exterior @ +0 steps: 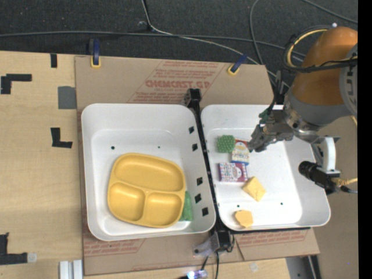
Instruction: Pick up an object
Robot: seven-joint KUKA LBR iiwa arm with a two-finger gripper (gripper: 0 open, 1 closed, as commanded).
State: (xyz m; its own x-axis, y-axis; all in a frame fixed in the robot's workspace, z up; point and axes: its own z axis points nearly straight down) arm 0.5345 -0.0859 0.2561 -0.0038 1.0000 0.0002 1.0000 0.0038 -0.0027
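The right bin [302, 208] holds several small items. A green square [226, 143] lies near its left wall, with a small yellow-and-white packet [239, 153] just right of it. Below them lies a purple-and-white card [232, 171], then a yellow wedge [254, 188] and an orange-yellow piece [244, 218] near the front wall. My gripper [260, 141] hangs over the bin's middle, just right of the packet and above it, its dark fingers pointing down and left. Nothing shows between them.
The left bin [96, 156] holds a yellow three-compartment tray [146, 189], with a green object [187, 207] wedged at the tray's right edge. A black divider clip [193, 96] sits between the bins. Cables run across the dark floor at the back.
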